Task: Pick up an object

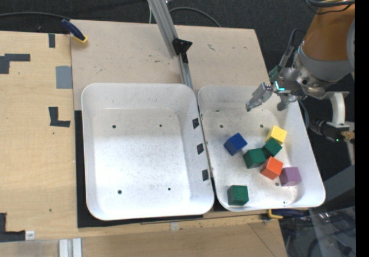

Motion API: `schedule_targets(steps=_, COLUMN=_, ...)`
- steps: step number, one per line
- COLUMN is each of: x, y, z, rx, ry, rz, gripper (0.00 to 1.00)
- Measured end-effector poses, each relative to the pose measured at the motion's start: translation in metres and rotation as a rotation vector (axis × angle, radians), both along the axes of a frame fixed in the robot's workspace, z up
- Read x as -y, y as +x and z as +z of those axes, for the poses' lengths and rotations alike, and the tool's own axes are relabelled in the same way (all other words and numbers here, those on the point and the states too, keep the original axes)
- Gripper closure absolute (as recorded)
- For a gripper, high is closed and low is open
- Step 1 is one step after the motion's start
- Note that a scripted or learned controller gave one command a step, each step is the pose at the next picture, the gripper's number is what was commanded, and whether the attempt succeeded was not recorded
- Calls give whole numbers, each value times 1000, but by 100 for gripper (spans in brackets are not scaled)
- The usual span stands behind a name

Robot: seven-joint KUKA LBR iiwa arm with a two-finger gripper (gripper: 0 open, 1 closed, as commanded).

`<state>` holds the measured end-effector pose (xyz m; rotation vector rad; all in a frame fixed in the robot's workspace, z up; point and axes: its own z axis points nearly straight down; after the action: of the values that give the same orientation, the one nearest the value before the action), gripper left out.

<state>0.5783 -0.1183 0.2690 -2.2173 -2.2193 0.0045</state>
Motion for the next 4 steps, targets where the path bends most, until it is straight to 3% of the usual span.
schedule_targets(steps=1, x=0, y=1, z=2, rx=4, ry=-1, rz=1, gripper=0)
schedule_targets(steps=4, x=9, y=8, z=-149, rx=-1, ry=-1, rz=0, gripper=0)
